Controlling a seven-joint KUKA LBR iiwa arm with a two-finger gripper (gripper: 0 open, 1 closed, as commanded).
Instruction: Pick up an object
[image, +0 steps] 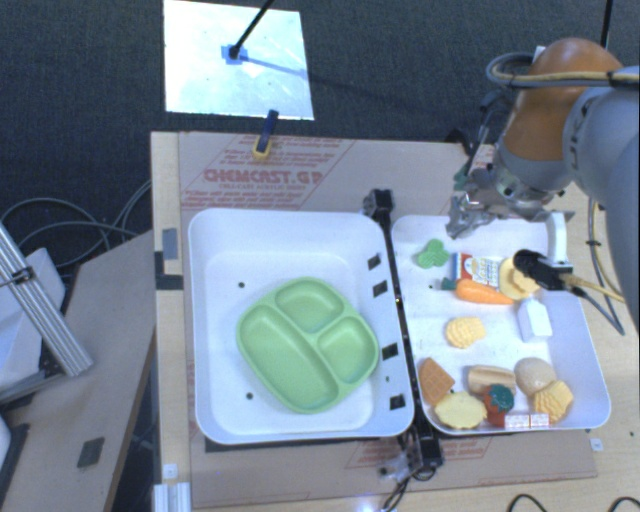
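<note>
**Crowded right bin, gripper high at its far edge**

At centre left, the left bin (215, 250) carries a green divided plate (308, 343), well apart from any likely pick. Right of the divider, the right bin (585, 385) holds the candidates: a small green piece (433, 254) at upper centre, a carrot (484, 293) just right of it, touching a small printed carton (484, 270), a round yellow piece (465, 332) below, and a tight cluster of toy foods (495, 392) along the lower right.

The gripper (466, 216) hangs at the upper right of the frame, above the bin's far rim; whether its fingers are spread or closed I cannot tell, and nothing shows between them.

The risks, as I judge them: a descent here could strike the rim instead of an object; the green piece looks flat and may slip; in the cluster, fingers could wedge against neighbours and shove them aside.
</note>
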